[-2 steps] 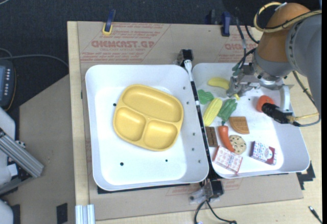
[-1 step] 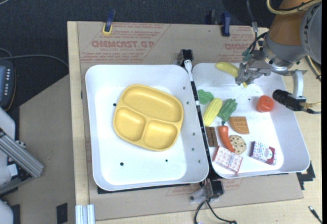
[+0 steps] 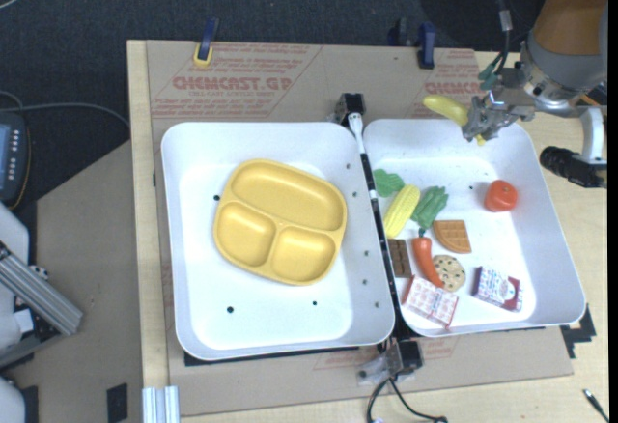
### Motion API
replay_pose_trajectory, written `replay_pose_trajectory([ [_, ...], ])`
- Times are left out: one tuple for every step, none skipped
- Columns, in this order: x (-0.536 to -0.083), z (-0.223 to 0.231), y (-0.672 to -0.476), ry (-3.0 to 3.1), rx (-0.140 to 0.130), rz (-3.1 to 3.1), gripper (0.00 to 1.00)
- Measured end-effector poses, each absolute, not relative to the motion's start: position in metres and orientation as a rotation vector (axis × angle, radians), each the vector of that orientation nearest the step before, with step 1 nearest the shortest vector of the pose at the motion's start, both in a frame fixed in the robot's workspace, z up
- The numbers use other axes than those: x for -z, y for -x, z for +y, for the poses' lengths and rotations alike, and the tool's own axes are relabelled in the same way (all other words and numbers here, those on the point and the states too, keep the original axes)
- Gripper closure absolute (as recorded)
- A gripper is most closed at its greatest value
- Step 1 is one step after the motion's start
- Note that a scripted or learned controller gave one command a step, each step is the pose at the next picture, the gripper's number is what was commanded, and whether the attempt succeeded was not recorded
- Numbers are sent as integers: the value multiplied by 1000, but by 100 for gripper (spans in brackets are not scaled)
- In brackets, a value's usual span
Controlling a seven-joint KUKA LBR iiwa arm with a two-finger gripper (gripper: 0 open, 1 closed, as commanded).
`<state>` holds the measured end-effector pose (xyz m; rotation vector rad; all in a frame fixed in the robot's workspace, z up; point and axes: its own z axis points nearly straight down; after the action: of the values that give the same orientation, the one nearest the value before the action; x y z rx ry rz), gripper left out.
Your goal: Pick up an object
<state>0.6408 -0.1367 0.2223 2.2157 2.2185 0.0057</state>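
My gripper (image 3: 474, 128) hangs over the far edge of the right bin (image 3: 541, 170), shut on the right end of a yellow banana (image 3: 443, 107). The banana sticks out to the left of the fingers and shows above the bin's far rim. In the right bin lie a red tomato (image 3: 500, 196), a corn cob (image 3: 402, 209), a green leafy piece (image 3: 388, 183), a green vegetable (image 3: 431, 204), an orange cracker (image 3: 452, 236), a red pepper (image 3: 424, 258), a cookie (image 3: 448, 269), a brown bar (image 3: 398, 257) and two small packets (image 3: 430, 302) (image 3: 497, 289).
The left bin (image 3: 193, 247) holds a yellow three-compartment plate (image 3: 280, 221). A black divider clip (image 3: 351, 106) sits between the bins at the far side. Blue and yellow clamps (image 3: 205, 48) hold the cardboard base at the back.
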Motion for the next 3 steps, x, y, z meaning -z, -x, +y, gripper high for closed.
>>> replay_pose_trajectory([
  [-225,-137,-641,-2218,-2,2221,100],
  [-234,-90,-623,-2218,-1,2229,100],
  [-233,-39,-607,-2218,1,2230,100],
])
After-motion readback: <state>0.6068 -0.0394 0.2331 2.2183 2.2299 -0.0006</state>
